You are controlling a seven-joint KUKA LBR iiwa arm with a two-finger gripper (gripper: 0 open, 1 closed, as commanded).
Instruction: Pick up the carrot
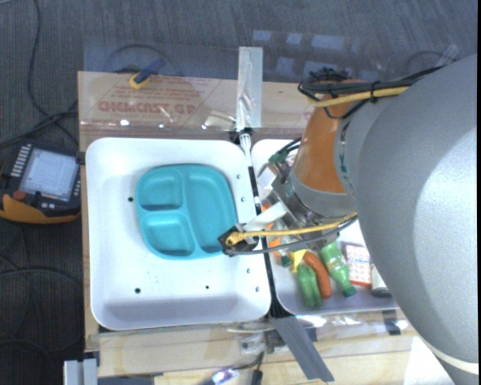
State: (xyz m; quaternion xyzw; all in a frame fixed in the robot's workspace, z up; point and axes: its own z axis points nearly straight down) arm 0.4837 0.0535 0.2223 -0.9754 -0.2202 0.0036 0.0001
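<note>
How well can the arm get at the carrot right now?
Probably yes: the carrot lies uncovered in the right bin, close to the arm, though green vegetables crowd both its sides.

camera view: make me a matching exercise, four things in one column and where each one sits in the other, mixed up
Things:
1 carrot
2 cardboard sheet
3 blue plate
4 handheld controller

Places:
a in the left bin
b in the right bin, between two green vegetables
c on the carpet, left of the bins
d beyond the bins, toward the top of the view

Pairs: 1-b; 2-d; 3-a; 4-c
</note>
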